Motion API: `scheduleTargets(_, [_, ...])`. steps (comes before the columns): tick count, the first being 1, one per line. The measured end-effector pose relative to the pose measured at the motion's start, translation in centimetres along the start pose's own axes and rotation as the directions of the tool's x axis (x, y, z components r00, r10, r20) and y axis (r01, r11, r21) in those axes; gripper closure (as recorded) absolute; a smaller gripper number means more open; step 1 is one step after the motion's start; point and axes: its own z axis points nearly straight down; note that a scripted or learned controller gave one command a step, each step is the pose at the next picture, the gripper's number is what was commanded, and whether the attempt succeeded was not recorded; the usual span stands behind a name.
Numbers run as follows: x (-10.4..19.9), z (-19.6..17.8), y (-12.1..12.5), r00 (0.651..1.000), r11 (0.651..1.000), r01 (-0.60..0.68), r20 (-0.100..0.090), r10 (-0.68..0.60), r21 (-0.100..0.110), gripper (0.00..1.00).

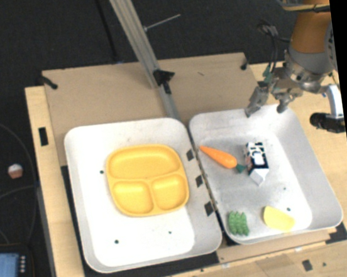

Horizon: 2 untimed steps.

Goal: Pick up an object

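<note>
The right bin holds an orange carrot, a small white and dark carton, a green leafy piece and a yellow lemon-like piece. My gripper hangs over the bin's far edge, above and behind the carton. Its two fingers stand apart, open, with nothing between them.
The left bin bears a yellow divided plate. A slanted metal pole rises behind the bins. A bare patch of the right bin floor lies between the carton and the lemon piece.
</note>
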Motion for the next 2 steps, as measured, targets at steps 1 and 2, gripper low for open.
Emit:
scheduleTargets(1, [0.0,0.0,0.0,1.0,1.0,0.001,0.001,-0.001,0.001,0.0])
scheduleTargets(2, [0.4,6.2,-0.1,1.0,1.0,0.002,-0.001,-0.002,0.005,0.0])
